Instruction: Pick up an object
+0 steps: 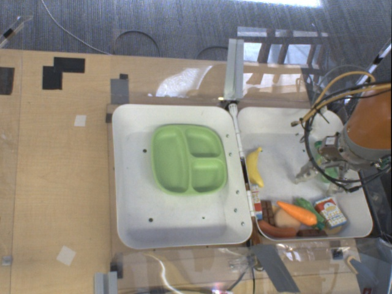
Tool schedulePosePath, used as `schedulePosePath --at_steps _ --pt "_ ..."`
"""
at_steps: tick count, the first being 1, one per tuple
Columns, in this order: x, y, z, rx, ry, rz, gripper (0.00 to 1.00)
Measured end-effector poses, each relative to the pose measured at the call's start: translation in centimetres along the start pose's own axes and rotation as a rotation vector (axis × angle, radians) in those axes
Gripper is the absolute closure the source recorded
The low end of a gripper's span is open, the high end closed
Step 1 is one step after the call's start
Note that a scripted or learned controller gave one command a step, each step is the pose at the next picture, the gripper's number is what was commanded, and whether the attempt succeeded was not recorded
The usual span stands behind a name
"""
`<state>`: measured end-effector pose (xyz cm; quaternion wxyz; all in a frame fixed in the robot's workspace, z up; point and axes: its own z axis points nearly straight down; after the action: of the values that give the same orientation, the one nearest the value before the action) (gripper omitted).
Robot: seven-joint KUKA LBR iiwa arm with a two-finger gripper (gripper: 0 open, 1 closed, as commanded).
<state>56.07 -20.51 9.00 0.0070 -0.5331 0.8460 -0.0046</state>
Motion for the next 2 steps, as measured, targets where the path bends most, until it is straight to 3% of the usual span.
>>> schedulePosePath --at_steps 1,2 --pt "-3.0 -6.0 0.3 -0.003 0.001 -0.001 0.0" --pt "-3.3 -6.3 -1.1 0.006 -0.007 0.003 1.0"
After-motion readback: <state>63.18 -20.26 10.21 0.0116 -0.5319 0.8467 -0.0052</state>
